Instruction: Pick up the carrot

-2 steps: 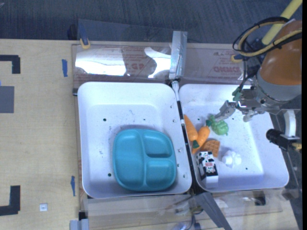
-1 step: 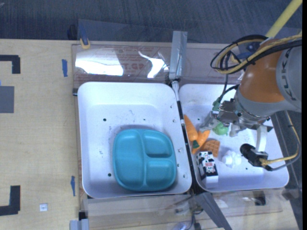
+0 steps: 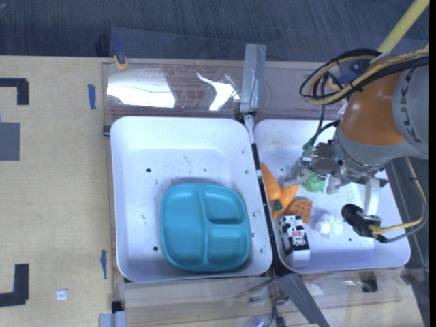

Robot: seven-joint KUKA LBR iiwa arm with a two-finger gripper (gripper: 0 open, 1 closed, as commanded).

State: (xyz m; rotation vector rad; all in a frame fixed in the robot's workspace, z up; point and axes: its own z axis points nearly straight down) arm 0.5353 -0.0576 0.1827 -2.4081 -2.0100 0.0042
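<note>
Carrot (image 3: 278, 191) lay in the right bin (image 3: 388, 251), close against the divider wall shared with the left bin (image 3: 136, 148). Its long axis ran diagonally, from upper left by the divider down toward lower right; which end was the tip was hard to tell, since the orange shapes overlapped. A second orange piece (image 3: 302, 208) sat touching the carrot on its lower right side.

Gripper (image 3: 320, 172) hung over the right bin, to the right of the carrot and slightly higher in the view. Nothing orange sat between the fingers, and carrot and gripper looked apart, not touching. Whether the fingers were apart or together could not be told; the wrist and cables hid them.

A small green item (image 3: 314, 182) lay right of the carrot, just beside the gripper. A black and white box (image 3: 295, 236) sat below the carrot, near the divider. A small white lump (image 3: 328, 227) lay to the carrot's lower right. A teal divided plate (image 3: 204, 227) rested in the left bin, across the divider from the carrot. Both bins stood on the wooden bench (image 3: 48, 203).
</note>
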